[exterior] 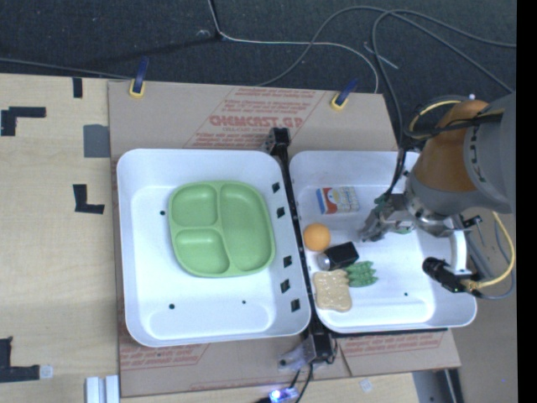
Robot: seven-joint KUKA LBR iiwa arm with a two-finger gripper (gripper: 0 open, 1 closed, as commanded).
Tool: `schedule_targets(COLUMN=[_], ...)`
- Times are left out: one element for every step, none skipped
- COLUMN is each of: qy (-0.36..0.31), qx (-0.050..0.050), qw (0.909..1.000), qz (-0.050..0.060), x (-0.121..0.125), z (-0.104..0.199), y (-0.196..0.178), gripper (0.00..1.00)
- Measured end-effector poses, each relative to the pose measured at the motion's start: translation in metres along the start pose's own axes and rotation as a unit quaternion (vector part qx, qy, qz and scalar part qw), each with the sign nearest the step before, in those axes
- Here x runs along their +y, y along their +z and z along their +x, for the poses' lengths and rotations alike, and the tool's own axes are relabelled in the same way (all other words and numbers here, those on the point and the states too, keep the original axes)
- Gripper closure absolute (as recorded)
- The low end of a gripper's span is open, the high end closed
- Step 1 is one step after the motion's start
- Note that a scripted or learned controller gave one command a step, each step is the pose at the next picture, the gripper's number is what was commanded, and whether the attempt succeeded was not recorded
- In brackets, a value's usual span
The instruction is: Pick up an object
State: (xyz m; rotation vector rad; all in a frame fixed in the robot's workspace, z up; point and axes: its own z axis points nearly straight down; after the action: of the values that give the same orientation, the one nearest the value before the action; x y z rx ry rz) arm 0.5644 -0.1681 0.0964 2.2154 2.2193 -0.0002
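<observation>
My pincer (pixel 375 227) hangs low in the right bin (pixel 419 305), just beside the black block (pixel 341 253); whether it is clenched I cannot tell. Orange ball (pixel 316 238), green toy (pixel 362 273) and cracker (pixel 332 291) lie nearby. Green tray (pixel 221 227) occupies the left bin (pixel 143 309).

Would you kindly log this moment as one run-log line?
gripper: over right bin, holding nothing visible | orange ball, black block, green toy: left of it | green plate: left bin

The grey arm (pixel 470 162) reaches in from the right, wrist angled down-left.
</observation>
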Motion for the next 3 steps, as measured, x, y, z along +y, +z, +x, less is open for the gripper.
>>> schedule_targets(qy=[0.000, 0.000, 0.000], qx=[0.002, 0.001, 0.002], qw=[1.0000, 1.0000, 1.0000], qz=[0.000, 0.000, 0.002], x=[-0.002, -0.002, -0.002], z=[0.008, -0.002, -0.002], y=[-0.058, -0.109, -0.126], gripper=[1.00, 1.00, 1.00])
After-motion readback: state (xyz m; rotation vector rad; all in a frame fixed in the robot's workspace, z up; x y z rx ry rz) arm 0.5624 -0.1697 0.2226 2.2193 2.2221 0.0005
